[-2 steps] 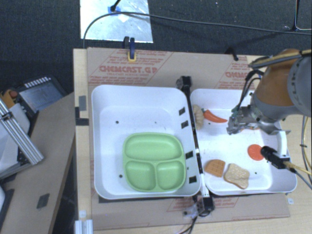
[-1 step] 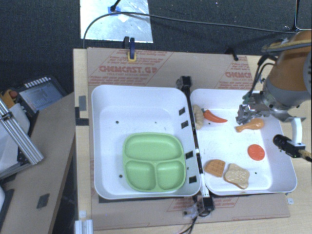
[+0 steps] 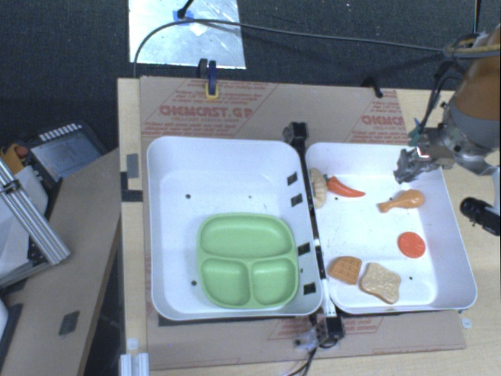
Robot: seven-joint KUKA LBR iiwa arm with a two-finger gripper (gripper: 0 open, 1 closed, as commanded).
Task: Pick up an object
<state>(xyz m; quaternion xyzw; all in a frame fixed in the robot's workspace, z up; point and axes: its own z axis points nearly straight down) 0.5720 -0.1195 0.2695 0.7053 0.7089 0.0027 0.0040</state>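
Note:
The right bin (image 3: 450,210) holds several toy foods: a red chili pepper (image 3: 344,187), a pale piece (image 3: 318,188) beside it, a chicken drumstick (image 3: 403,201), a red tomato slice (image 3: 412,244), a round cookie (image 3: 344,269) and a toast slice (image 3: 380,282). My gripper (image 3: 407,168) hangs over the bin's far right part, just above and behind the drumstick. Nothing shows between its fingers.
The left bin (image 3: 168,210) holds a green divided plate (image 3: 246,259). A black clip strip (image 3: 301,186) runs between the bins. Cardboard (image 3: 235,108) lies under both. A clamp (image 3: 210,78) sits at the far edge, and cables cross behind.

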